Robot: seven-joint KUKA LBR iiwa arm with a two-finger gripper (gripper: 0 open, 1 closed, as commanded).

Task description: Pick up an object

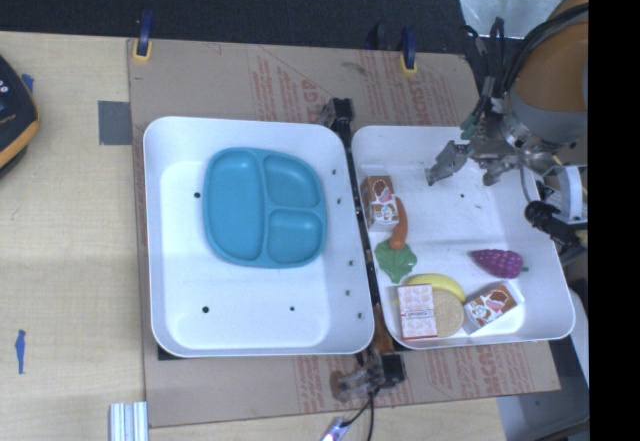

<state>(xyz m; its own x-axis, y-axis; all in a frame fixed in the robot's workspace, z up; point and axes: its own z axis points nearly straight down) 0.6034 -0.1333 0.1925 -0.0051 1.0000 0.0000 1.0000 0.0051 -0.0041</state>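
Observation:
My gripper (pixel 468 172) hangs over the back part of the right bin (pixel 455 219), open, with nothing between its fingers. Toys lie in this bin in front of and left of it. A small brown snack box (pixel 379 201) and an orange carrot (pixel 399 222) with green leaves (pixel 395 260) lie along the left wall. Purple grapes (pixel 497 262) sit toward the right. At the front lie a yellow banana (pixel 437 283), a pink cracker box (pixel 417 312), a round tan biscuit (pixel 449 315) and a small carton (pixel 493 305).
The left bin (pixel 175 279) holds a blue divided plate (pixel 265 207). Both bins rest on a cardboard sheet (pixel 240 79) held by clamps at the back. A dark and yellow device (pixel 12 114) lies at the far left of the bench.

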